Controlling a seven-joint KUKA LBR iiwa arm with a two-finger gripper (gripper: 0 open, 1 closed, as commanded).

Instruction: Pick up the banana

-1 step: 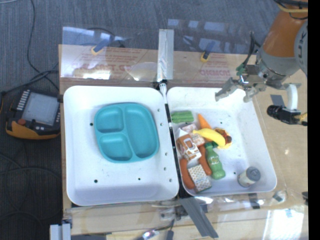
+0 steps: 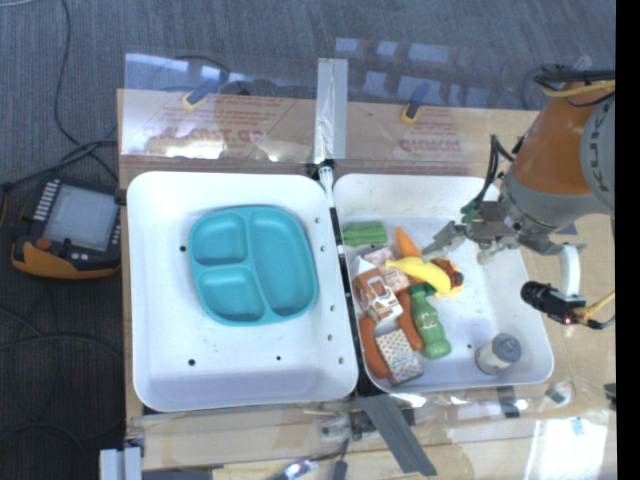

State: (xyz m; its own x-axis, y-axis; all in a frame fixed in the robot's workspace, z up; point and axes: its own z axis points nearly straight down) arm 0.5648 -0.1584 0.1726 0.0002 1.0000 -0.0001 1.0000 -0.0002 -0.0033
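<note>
Camera view looked down at a slant on the desk [image 2: 140, 118], where two shallow white bins sat side by side. From where I stood, the arm [image 2: 565, 158] came in from the right, its orange band bulging above the grey wrist, and it leaned over the far right part of the right bin [image 2: 520, 298]. The hand [image 2: 468, 236] hung low at the end of the wrist, pointing leftward toward the pile of toy food; one thin grey finger [image 2: 440, 238] stretched out toward the pile, but I could not tell how far the fingers were spread, and nothing showed between them. The banana [image 2: 425, 274] lay in the right bin, just left of and a little nearer than the hand, resting on top of the heap with its yellow curve running left to right. A carrot [image 2: 405, 242] lay just beyond it, and a green block [image 2: 364, 233] sat at the bin's far left corner. A green bottle [image 2: 430, 326] lay touching the banana on the near side, beside a printed box [image 2: 380, 293] and a waffle-patterned piece [image 2: 397, 353]. A small grey round can [image 2: 497, 352] stood apart near the bin's front right corner. The left bin [image 2: 160, 348] held a teal divided plate [image 2: 253, 264]. Off the desk to the left, an orange-edged control pendant [image 2: 65, 230] rested on the carpet.
</note>
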